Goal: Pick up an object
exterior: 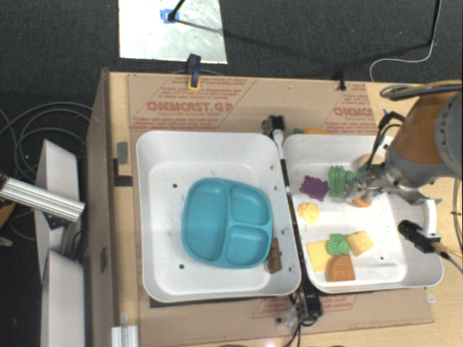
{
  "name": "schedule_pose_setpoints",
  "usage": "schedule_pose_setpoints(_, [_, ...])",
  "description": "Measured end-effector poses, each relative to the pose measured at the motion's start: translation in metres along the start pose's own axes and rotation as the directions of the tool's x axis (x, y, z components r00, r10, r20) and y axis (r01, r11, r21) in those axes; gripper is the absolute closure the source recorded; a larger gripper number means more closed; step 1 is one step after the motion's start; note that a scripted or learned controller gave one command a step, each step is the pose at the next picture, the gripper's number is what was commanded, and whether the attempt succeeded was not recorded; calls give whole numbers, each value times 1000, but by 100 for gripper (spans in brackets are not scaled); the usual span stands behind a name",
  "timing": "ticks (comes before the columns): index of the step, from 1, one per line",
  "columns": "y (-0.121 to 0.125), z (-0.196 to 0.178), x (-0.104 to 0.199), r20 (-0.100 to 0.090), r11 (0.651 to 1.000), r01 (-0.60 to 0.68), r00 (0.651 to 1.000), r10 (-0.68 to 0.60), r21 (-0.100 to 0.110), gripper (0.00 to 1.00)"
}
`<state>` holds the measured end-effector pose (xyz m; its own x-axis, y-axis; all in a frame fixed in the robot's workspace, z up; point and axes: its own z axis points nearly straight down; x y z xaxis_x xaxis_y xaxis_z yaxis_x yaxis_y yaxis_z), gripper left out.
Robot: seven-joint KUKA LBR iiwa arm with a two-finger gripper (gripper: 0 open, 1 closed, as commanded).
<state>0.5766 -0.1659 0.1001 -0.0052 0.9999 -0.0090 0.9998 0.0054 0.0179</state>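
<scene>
Locate the gripper (359, 188) low in the right bin (423, 273); you cannot tell its grip state. It sits over a small orange piece (362, 202), beside the green toy (337, 180) and purple toy (314, 187). The left bin (155, 194) holds a blue divided plate (226, 223).

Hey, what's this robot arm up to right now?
The arm's hand is reaching into the right bin, low among small toy food pieces, close to a green piece and an orange piece. Nothing is clearly gripped yet. The left bin holds a blue divided plate.
</scene>
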Motion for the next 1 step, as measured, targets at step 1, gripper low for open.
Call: schedule_pose_setpoints(1, [13,-91,94,-12,1000,9,1000,-9,8,100])
